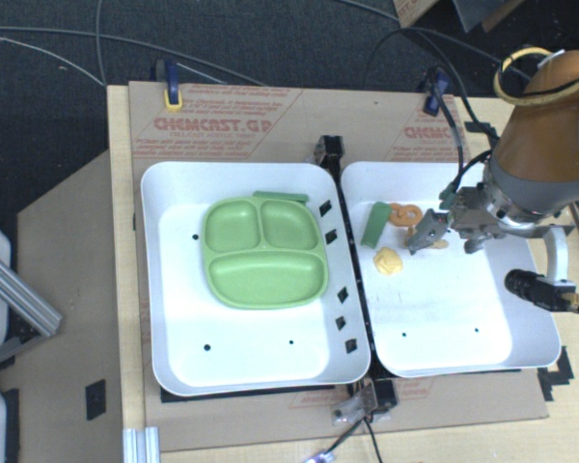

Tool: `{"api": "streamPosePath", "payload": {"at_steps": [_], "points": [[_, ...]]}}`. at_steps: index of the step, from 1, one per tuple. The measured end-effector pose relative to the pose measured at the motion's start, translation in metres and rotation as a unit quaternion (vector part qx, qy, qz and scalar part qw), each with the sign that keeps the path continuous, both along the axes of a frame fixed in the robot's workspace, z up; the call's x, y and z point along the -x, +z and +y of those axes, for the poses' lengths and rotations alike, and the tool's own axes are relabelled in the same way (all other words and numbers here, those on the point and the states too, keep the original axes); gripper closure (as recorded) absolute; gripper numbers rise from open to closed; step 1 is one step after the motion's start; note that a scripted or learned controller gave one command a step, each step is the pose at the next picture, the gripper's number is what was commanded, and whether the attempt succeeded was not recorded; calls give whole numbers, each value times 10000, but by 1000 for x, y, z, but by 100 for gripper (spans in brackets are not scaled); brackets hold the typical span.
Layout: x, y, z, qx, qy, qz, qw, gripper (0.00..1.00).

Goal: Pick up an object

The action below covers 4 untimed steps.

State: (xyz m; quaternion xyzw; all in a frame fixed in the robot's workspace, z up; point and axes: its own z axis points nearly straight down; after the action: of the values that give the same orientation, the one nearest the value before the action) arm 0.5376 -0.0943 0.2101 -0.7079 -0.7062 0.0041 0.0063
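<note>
Here is the arm [545, 123], reaching in from the right over the right bin [463, 340], grey body with the orange band above the wrist. The gripper [427, 231] sits low over the upper left part of that bin, dark fingers pointing left toward a small cluster of objects. How far those fingers are parted cannot be told from this slant; the metal parts blur together, and nothing can be made out between them.

Right beside the fingertips lies an orange piece [403, 215], small and irregular in outline, close enough that it may be touching the gripper, though that is unclear. Just left of it is a green block [375, 224], a flat oblong lying tilted, near the bin's left wall. Below the two sits a yellow lump [388, 261], pale and rounded, a little apart from the gripper's tips. All three rest on the bin floor.

Over in the left bin [174, 345], a green divided plate [264, 253] lies flat, with two small compartments on the far side and one long one on the near side. Both bins sit side by side on the worktop [125, 258], a board with red printed lettering along its far edge.
</note>
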Motion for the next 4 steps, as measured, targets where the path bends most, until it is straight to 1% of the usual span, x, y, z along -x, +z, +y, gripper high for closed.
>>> {"api": "streamPosePath", "payload": {"at_steps": [1, 2, 3, 4], "points": [[-3, 6, 0, 7, 14, -65, 10000, 0], [5, -42, -5, 4, 6, -35, 10000, 0], [6, -105, -6, 1, 9, -31, 10000, 0], [7, -127, -5, 4, 11, -48, 10000, 0]]}}
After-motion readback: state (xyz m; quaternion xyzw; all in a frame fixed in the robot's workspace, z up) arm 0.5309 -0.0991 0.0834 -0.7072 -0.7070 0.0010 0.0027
